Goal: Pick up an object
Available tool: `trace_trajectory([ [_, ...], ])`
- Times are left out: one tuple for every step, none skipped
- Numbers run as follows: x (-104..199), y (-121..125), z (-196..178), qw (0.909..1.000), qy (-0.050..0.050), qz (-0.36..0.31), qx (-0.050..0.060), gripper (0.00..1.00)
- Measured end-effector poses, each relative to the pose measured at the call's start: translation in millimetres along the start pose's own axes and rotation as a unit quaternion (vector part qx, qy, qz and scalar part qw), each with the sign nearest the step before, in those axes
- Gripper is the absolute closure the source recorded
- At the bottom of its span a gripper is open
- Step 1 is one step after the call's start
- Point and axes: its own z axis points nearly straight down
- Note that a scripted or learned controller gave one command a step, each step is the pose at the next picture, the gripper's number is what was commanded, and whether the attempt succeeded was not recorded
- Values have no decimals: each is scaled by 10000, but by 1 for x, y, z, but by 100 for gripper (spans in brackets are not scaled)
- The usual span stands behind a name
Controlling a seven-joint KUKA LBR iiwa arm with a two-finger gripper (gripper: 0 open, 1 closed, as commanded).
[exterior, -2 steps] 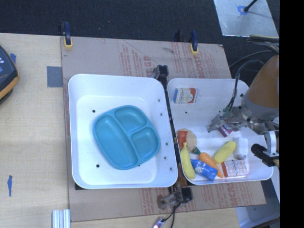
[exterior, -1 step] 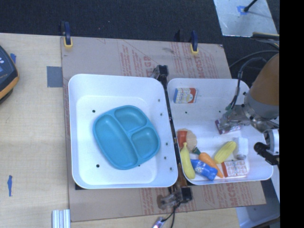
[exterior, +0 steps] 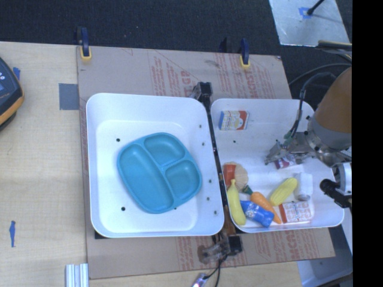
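blue tray point(exterior: 159, 171) in left bin point(exterior: 96, 160) | jaws point(exterior: 286, 155) over right bin point(exterior: 263, 109), perhaps empty

Bright even overhead light, white bins point(exterior: 96, 160) near overexposed; soft faint shadows, slight overall blur, coarse detail

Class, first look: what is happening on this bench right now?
A grey robot arm reaches from the right into the right bin, its gripper low near the bin's middle. Toy food lies below it: a corn cob, a banana, a carrot and a blue packet. A small carton sits at the far end. The left bin holds a blue divided plate. Nothing is visibly lifted yet.
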Motion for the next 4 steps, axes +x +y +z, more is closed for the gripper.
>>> trace_trajectory([
  [-1,0,-10,10000,-2,-5,5,100],
  [-1,0,-10,10000,-3,-7,5,0],
  [14,41,11,10000,9,-1,13,0],
  [13,42,0,10000,-2,-12,-7,100],
])
